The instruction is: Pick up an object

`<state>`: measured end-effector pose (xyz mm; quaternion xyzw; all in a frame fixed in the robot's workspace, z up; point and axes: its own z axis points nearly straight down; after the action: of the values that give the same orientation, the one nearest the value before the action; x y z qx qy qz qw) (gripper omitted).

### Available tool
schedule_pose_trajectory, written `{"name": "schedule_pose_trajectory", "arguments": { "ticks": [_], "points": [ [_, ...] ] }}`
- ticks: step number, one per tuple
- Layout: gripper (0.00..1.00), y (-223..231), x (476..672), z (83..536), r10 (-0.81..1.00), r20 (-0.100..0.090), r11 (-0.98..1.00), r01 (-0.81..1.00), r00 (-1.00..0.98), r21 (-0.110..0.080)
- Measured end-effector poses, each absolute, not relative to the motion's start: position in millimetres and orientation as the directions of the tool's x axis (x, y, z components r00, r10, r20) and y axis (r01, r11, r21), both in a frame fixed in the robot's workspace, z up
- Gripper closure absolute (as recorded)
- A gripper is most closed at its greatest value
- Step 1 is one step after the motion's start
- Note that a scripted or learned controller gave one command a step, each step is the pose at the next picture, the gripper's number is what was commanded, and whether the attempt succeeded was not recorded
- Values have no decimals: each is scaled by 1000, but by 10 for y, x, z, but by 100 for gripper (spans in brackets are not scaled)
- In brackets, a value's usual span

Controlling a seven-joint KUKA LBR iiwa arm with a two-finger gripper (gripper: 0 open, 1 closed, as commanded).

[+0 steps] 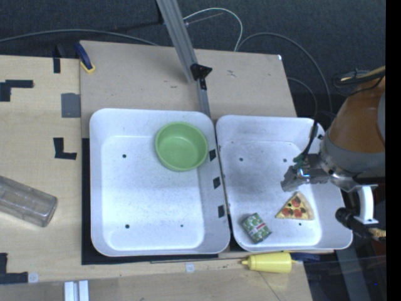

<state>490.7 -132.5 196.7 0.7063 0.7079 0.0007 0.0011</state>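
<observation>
On the bench (144, 74), I see my claw (293, 179) low in the right bin (263, 127); how wide it stands I cannot tell. The pizza slice (295, 208) lies just below it, tip pointing toward the claw.

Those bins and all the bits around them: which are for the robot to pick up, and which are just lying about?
For the job:
gripper
pizza slice
green packet
green bowl

Lying about:
yellow bottle
clear plastic tube
blue clip
</observation>
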Motion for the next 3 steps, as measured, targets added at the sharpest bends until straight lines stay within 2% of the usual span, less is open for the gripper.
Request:
{"name": "schedule_pose_trajectory", "arguments": {
  "ticks": [2,3],
  "points": [
    [100,-1284,4944,2803,1000,-1,2,1000,-2,3],
    [100,-796,5213,2678,1000,0,6,1000,-6,-2]
  ]
}}
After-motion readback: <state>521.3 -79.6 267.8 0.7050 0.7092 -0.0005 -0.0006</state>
